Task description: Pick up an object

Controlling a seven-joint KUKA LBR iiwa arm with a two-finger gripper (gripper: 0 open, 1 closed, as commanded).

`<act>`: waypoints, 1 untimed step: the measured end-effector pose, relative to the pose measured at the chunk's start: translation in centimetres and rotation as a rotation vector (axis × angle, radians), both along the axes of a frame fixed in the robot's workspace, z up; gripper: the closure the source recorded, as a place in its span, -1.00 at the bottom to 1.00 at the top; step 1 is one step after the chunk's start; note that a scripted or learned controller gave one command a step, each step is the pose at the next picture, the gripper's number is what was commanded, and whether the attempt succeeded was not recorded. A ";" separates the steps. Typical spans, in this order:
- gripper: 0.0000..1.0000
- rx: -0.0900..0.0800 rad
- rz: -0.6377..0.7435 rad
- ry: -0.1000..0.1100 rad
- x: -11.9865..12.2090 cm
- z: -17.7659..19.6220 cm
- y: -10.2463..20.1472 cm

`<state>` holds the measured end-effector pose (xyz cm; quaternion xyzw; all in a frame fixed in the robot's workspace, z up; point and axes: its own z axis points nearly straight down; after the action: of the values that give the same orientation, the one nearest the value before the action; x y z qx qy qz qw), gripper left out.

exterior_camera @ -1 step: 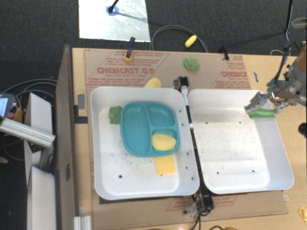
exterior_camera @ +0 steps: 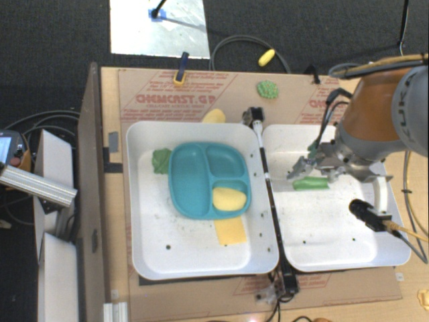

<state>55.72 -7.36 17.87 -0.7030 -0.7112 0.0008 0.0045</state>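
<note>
The arm (exterior_camera: pixel 382 113) reaches in from the right and bends down over the right bin (exterior_camera: pixel 335 237), with the jaws low above a long green piece (exterior_camera: pixel 312 184) that lies flat on the bin floor near the wall shared with the left bin (exterior_camera: pixel 151 237). This green piece is the only loose thing in the right bin, so it is probably the one to be picked. The wrist is tilted toward the dividing wall, likely so that the jaws meet the piece across its narrow side and not along its length. Whether the jaws are apart, together or clamped on the piece cannot be told, as the wrist hides the tips. The piece looks to be resting on the bin floor, so I judge the pick as not yet done.

The left bin holds a teal divided plate (exterior_camera: pixel 194 180) with a yellow lump (exterior_camera: pixel 229 198) in its lower right compartment. A flat yellow slice (exterior_camera: pixel 231 232) pokes out from under the plate's near edge, and a green leafy bit (exterior_camera: pixel 161 159) sits against its left rim. All of these are well apart from the arm and play no part in this try.

On the worktop (exterior_camera: pixel 167 96) behind the bins lie a round green thing (exterior_camera: pixel 267 89) and a pale yellow piece (exterior_camera: pixel 214 117), both outside the bins
</note>
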 end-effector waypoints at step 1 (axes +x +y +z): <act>-1.00 -0.006 -0.011 -0.007 2.6 -5.4 -2.8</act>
<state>58.30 -10.13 12.43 -0.7068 -0.7074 0.0004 -0.0002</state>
